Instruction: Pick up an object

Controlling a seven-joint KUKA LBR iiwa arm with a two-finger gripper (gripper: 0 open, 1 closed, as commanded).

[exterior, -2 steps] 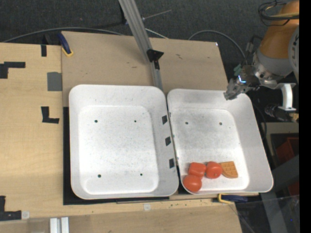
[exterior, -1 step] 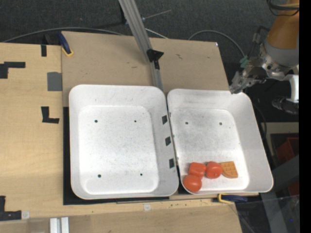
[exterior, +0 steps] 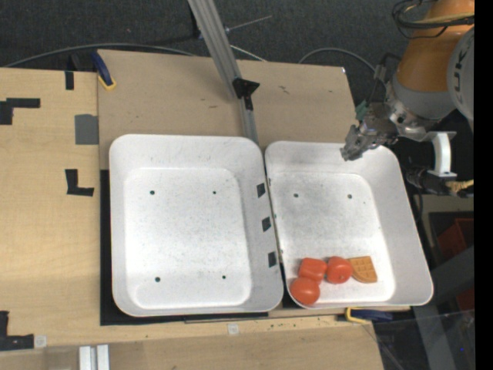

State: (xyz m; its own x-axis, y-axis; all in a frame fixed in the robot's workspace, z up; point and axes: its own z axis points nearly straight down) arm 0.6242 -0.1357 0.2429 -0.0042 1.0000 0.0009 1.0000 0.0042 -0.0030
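Note:
Three red tomato-like pieces [exterior: 317, 277] lie bunched at the front of the right bin [exterior: 385, 206], near its front-left corner. An orange waffle-patterned piece [exterior: 363, 269] rests just to their right, touching the nearest red one. My gripper [exterior: 353, 150] hangs over the right bin's back rim, far from these objects. Nothing shows between its fingers, and the view is too small to tell how they stand.
The left bin [exterior: 185, 222] sits beside the right one, joined by black clips [exterior: 266, 223] along the seam. A slanted metal bar [exterior: 219, 48] rises from behind the bins. The arm's orange band [exterior: 439, 45] stands at the back right. Black tape marks [exterior: 73, 179] dot the wooden bench.

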